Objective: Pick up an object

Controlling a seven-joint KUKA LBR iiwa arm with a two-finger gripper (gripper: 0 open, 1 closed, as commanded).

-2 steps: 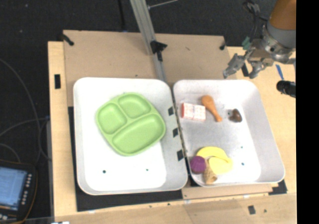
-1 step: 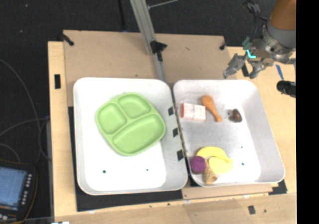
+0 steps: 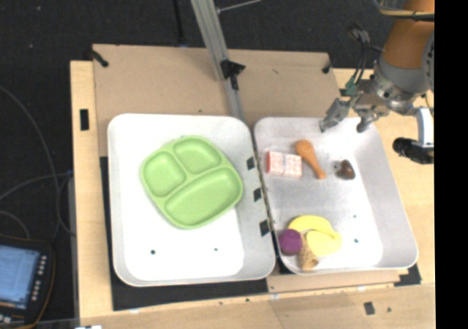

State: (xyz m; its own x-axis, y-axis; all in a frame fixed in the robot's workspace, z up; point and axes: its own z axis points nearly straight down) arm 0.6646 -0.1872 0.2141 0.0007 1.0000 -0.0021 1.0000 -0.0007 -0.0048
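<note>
The gripper hangs over the far edge of the right bin, with its two fingers spread apart and nothing between them. Just below it and a little left lies the carrot. The pink box is further left, the brown piece just below the gripper. The green plate is far left, in the left bin.

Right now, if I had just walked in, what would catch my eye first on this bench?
Probably the bright green divided plate, lying alone in the left bin. Next, the small clutter in the right bin: an orange carrot, a pink box, and a yellow and purple heap near its front edge. The gripper hangs open over that bin's far corner.
</note>
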